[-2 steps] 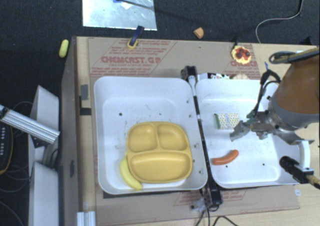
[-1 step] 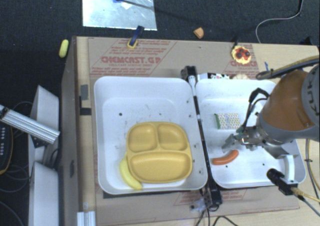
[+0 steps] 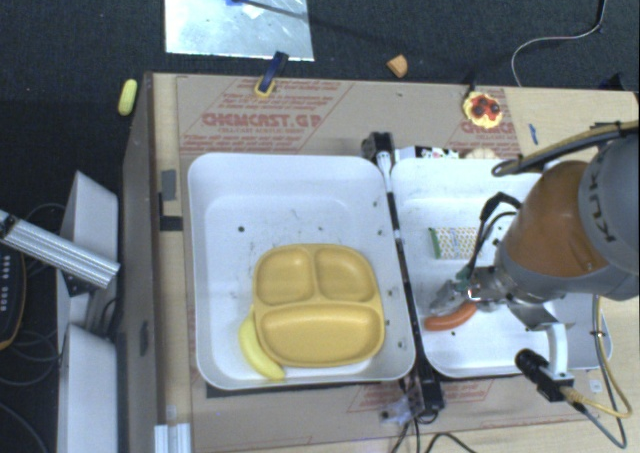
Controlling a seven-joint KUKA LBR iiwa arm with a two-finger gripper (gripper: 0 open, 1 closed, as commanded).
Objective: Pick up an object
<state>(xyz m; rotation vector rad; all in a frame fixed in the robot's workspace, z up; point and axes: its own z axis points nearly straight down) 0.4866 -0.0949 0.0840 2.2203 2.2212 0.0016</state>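
You have the gripper (image 3: 462, 293) low in the right bin (image 3: 440, 191), near its front edge and not far from the divider between the two bins. Just in front of it, touching or almost touching, lies the orange sausage-shaped object (image 3: 451, 318), long side along the bin's front edge. Whether the jaws are wide or narrow you cannot tell from here (the wrist and cables cover them), and nothing shows the object between them.

To do this step well, I think you should centre the gripper over the middle of the object, not its end, and turn the wrist so the closing goes across its thin side. Go down fully before closing; a round thing like this will probably roll away. The small patterned card (image 3: 452, 240) lies further back, so it should not disturb.
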